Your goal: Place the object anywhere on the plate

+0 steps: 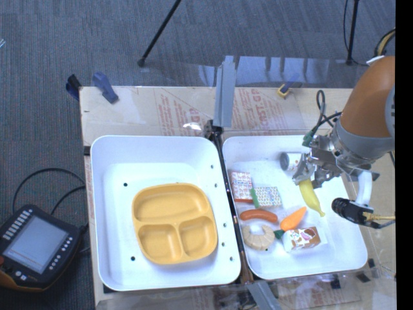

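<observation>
In the left bin, plate (174, 222) bare; placement not yet done. Right bin: banana (311, 197) hangs from end effector (306, 175), pinched at its top end, above other toy food. Carry leftward remains.

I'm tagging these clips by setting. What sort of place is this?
Probably a robotics lab, not a kitchen: a grey-carpeted floor with a tripod standing on it, a teach pendant lying beside the bench, and toy food in a white bin.
</observation>
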Robot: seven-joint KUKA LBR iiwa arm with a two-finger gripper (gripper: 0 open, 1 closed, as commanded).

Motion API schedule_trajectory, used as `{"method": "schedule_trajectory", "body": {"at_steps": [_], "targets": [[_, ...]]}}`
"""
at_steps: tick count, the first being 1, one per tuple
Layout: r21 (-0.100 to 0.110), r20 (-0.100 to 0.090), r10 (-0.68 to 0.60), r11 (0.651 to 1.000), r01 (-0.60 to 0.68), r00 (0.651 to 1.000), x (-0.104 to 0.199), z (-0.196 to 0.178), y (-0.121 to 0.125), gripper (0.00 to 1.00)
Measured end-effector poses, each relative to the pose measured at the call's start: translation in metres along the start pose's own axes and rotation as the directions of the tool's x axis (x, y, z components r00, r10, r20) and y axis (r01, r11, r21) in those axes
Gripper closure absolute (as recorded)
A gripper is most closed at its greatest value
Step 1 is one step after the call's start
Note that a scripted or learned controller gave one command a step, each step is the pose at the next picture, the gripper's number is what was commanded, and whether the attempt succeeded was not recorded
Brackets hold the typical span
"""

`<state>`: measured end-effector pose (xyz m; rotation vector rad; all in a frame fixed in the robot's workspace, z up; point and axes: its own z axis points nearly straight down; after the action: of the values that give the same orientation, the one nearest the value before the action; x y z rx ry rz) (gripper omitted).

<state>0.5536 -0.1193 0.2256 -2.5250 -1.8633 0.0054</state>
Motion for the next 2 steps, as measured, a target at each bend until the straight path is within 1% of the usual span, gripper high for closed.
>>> {"method": "schedule_trajectory", "body": {"at_steps": [1,2], "targets": [[-0.001,-0.001,-0.049,0.999,0.049,0.999,0.005,-0.026,-0.009,1.00],[0.000,0.000,-0.382,0.924,0.382,0.924,0.059,-0.017,-0.022,1.00]]}}
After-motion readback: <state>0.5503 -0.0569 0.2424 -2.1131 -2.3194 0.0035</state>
